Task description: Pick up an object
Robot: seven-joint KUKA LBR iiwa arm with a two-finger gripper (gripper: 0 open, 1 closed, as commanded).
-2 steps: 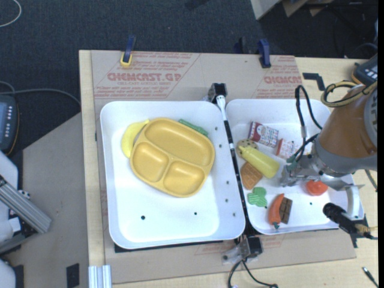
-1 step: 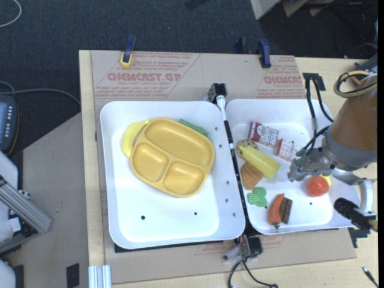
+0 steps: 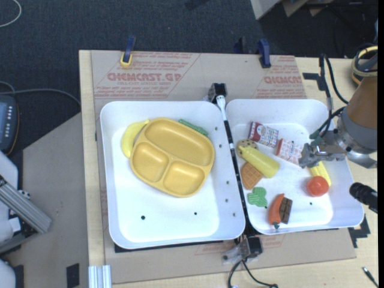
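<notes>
While our end effector (image 3: 313,155) hangs over the small yellow plastic corn (image 3: 321,171), we must drop lower; its grip we cannot tell.

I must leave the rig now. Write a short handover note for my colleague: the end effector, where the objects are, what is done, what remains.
End effector: low over the right bin, near its right side, above a yellow toy and a red tomato. No object is seen in it.
Right bin also holds a yellow bottle, a red-white packet, a waffle piece, a green piece and a carrot.
Left bin: yellow divided plate.
Done: nothing lifted.
Left: grasp and raise one object.
</notes>
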